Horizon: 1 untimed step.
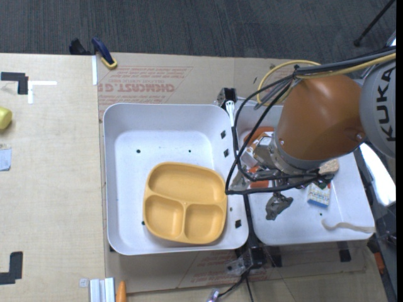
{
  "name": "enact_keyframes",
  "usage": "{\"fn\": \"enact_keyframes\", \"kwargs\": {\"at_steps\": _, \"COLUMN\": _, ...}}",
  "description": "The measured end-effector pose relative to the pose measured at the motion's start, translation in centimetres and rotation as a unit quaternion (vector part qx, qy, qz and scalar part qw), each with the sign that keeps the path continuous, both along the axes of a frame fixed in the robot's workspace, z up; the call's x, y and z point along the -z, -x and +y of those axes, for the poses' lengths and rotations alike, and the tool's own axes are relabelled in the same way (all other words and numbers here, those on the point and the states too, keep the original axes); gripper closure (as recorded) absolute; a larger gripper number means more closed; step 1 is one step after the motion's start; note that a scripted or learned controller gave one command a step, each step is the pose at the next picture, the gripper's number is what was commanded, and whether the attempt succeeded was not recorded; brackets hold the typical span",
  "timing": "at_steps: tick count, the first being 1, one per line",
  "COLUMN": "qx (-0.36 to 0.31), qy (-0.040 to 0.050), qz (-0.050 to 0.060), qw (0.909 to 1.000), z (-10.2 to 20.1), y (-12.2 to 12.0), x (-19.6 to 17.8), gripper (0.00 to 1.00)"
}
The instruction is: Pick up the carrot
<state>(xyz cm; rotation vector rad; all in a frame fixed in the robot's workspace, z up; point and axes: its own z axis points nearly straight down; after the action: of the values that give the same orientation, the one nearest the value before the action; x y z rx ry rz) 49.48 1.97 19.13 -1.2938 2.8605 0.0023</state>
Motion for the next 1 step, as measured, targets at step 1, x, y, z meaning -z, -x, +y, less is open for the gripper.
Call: {"fn": "enact_keyframes", "kwargs": {"at_steps": 1, "qx": 0.007, "qy": -0.0005, "qz": 0.000, "qw": 1.0000, "z": 11.10, "y": -2.10, "x": 6.47, "gripper": 0.00}}
